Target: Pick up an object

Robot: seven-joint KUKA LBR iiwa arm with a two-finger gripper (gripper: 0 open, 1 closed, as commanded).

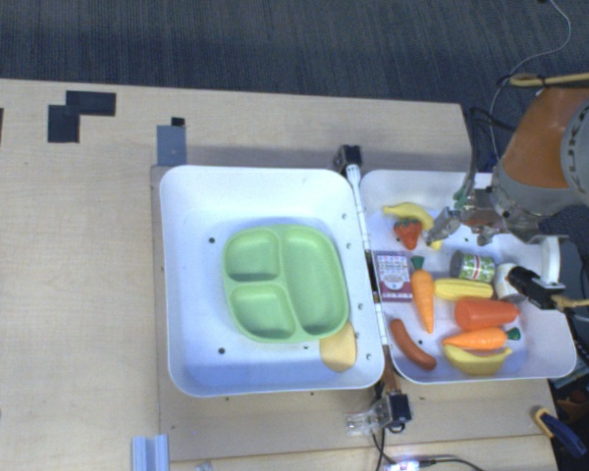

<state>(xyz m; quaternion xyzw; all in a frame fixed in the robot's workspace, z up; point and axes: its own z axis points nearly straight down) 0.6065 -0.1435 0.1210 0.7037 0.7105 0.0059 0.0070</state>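
Two white bins sit side by side on the worktop (pixel 69 292). The left bin (pixel 191 263) holds a green plate (pixel 285 283). The right bin (pixel 560 356) at the lower right is full of toy food: a carrot (pixel 423 300), a banana (pixel 408 210), a sausage (pixel 412 344). The pincer (pixel 450 226) hangs over the banana, fingers apart, holding nothing.

A single fixed camera looks down obliquely on the left bin (pixel 182 263), from moderate height, bench and floor beyond it.
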